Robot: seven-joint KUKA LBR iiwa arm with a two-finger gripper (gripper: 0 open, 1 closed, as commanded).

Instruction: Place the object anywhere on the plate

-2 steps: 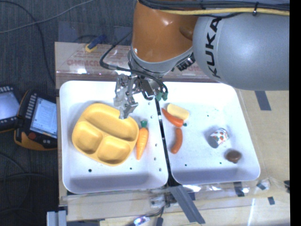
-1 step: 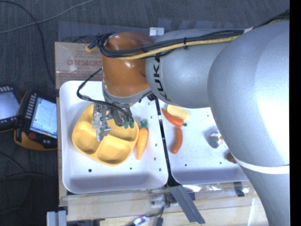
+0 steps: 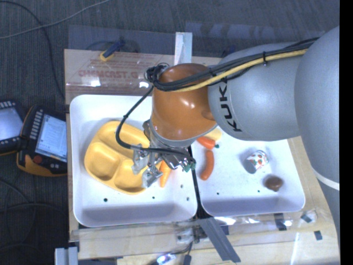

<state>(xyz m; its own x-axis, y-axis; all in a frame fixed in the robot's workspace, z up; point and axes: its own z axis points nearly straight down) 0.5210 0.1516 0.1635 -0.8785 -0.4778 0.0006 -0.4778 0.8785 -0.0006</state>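
Observation:
A yellow divided plate (image 3: 107, 154) lies in the left bin. My gripper (image 3: 152, 171) hangs over the plate's right rim, below the orange wrist band. A small orange carrot-like piece (image 3: 164, 175) sits at the fingertips, and the fingers look shut on it. It hovers over the edge between the plate and the bin floor. The wrist hides the plate's upper right part.
The left bin (image 3: 110, 208) and the right bin (image 3: 248, 203) meet at a ridge just right of the gripper. In the right bin lie an orange sausage-shaped toy (image 3: 207, 165), another orange piece (image 3: 206, 143), a white spotted ball (image 3: 256, 160) and a brown lump (image 3: 273, 183).

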